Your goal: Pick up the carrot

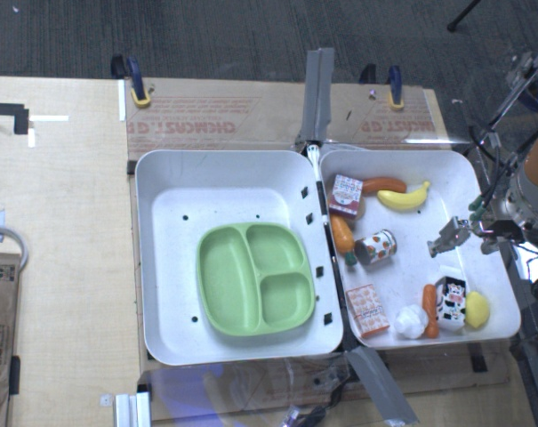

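Camera view, looking down at a slant on two shallow white bins set side by side, with the toy food gathered in the right bin (471,174). Nearest the lower edge of that bin, a small red-and-white carton (366,310) is laid flat, and just right of it a white lump (411,322), a slim orange-red piece (429,308), a cow-print carton (452,301) and a lemon (476,310) are crowded together, touching or nearly so.

Above that cluster, at the right of the frame, the gripper (452,236) is seen over the bare bin floor, its two fingers parted a little with nothing between them. It is judged to be poised for a reach, not to have closed on anything.

Left of it, a small can (376,247) is tipped on its side. The carrot (342,236), orange with a green end, is lain against the bin's left wall, touching the can at its lower end and tucked under a red snack box (347,194) at its upper end. That wedged position is likely to leave little room for fingers on either flank.

Farther back, a sausage (383,185) and a banana (404,197) are placed near the far wall. In the left bin (162,265) a green divided plate (253,278) is set, well apart from the carrot.
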`<state>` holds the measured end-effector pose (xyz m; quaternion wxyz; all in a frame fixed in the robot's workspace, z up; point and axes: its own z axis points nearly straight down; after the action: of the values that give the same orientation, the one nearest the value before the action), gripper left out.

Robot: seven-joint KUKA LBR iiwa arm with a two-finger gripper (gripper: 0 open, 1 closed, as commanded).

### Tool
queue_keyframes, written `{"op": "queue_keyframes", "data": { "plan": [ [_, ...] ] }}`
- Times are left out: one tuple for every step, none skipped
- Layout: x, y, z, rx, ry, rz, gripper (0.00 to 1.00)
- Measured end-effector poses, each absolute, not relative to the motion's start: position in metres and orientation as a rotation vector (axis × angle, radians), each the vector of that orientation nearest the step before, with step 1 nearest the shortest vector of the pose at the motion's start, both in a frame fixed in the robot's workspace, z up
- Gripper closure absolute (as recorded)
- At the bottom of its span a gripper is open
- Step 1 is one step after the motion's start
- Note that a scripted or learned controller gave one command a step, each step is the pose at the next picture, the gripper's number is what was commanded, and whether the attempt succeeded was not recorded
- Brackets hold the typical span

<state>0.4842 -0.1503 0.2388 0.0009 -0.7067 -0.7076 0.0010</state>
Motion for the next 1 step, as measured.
{"op": "queue_keyframes", "data": {
  "plan": [
    [0.5434,-0.1206,0.1243,-2.434,-2.002,-0.012,0.0]
  ]
}}
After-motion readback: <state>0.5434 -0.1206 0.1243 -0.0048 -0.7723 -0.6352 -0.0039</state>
